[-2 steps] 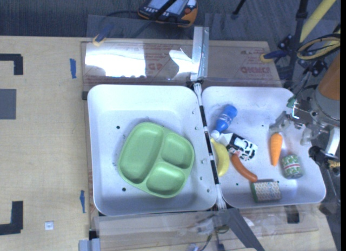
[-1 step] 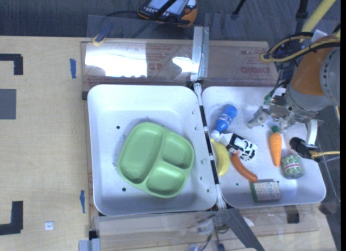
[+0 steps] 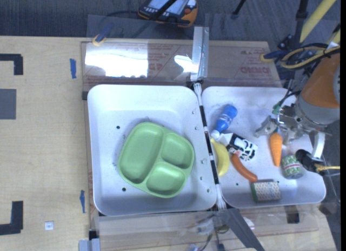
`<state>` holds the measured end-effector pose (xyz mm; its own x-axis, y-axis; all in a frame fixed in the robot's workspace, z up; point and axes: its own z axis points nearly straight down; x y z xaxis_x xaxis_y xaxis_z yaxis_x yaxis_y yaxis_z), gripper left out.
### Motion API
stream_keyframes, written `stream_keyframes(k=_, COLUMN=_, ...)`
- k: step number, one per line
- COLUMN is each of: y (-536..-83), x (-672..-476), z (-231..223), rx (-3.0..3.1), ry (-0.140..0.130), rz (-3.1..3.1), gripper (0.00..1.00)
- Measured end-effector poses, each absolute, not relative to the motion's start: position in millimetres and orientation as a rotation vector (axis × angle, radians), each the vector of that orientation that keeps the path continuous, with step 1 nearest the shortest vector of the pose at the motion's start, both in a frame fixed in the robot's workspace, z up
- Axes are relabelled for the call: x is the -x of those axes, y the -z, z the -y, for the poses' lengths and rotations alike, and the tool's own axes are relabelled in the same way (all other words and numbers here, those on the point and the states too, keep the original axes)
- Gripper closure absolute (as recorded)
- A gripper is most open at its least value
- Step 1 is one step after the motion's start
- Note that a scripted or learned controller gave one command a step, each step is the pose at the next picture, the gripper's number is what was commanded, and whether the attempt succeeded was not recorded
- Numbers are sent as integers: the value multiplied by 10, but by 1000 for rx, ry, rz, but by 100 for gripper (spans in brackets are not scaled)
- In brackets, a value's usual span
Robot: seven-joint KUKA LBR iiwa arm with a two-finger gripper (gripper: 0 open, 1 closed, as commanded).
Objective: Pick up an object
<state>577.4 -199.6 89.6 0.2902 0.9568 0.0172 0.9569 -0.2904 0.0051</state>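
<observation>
The arm (image 3: 323,90) reaches into the right bin (image 3: 246,99), and its fingers (image 3: 277,128) stand apart over the white floor. The green-tipped top of a small carrot (image 3: 275,149) lies in the gap between them, while the orange body runs down the view from them towards the bin's near rim. Whether either finger touches the carrot cannot be told; nothing is clearly clamped.

Just below the fingers and a little to the view's right, beside the carrot's lower end, stands a small green can (image 3: 292,166). Farther down from the fingers, near the bin's front rim, lies a speckled grey cylinder (image 3: 266,190) on its side. To the view's left of the fingers, near them but apart, sits a black-and-white toy (image 3: 243,148). A long carrot (image 3: 244,170) slants below the toy, and a banana (image 3: 220,158) lies along the bin's left wall. Up and to the left of the fingers, a blue bottle (image 3: 225,119) lies tilted, with its white cap pointing down at the banana.

Well apart from the fingers, across the divide, the left bin (image 3: 102,131) holds a green divided plate (image 3: 157,159). Both bins rest on the pale table (image 3: 43,136).
</observation>
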Motion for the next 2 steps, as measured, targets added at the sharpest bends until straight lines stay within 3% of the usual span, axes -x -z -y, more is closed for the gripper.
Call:
stream_keyframes(k=1, y=-983, x=-5766, z=2025, rx=2524, ry=18, rz=1870, gripper=100)
stream_keyframes(k=2, y=-1693, x=-5457, z=1966, rx=2522, ry=1, rz=1875, gripper=100)
